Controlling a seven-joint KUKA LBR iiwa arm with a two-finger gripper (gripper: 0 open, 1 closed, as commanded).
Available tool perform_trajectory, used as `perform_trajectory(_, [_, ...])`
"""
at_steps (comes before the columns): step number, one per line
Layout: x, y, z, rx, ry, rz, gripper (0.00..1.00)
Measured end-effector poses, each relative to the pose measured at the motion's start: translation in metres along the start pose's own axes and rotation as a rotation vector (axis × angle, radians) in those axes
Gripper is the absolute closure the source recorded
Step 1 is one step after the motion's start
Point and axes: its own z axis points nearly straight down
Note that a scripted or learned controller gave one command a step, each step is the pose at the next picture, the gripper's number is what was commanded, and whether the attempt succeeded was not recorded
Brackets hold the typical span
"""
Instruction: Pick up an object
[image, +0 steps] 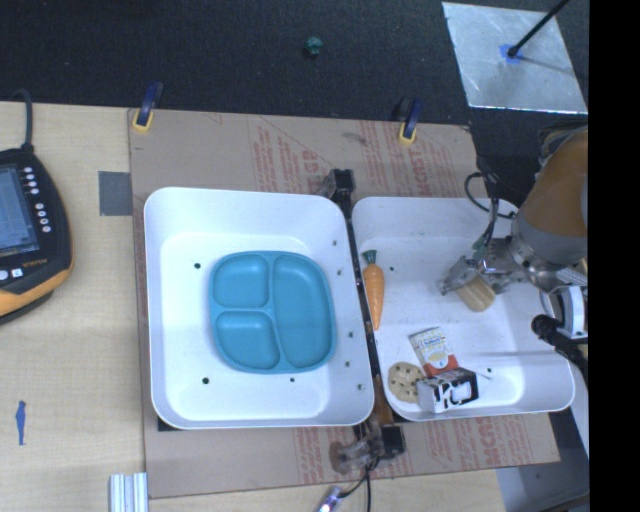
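Between the fingers (470, 283) sits a small tan cylindrical object (479, 294).

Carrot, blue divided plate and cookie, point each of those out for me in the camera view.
carrot (373, 290): camera view, middle of its orange body.
blue divided plate (272, 310): camera view, the ridge where its compartments meet.
cookie (404, 380): camera view, centre of its top face.

Grey arm (553, 215), orange band, black cables.
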Motion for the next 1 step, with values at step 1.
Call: perform_trajectory(1, [-0.0145,0.0677,-0.0016,-0.005,0.001,0.002,0.00])
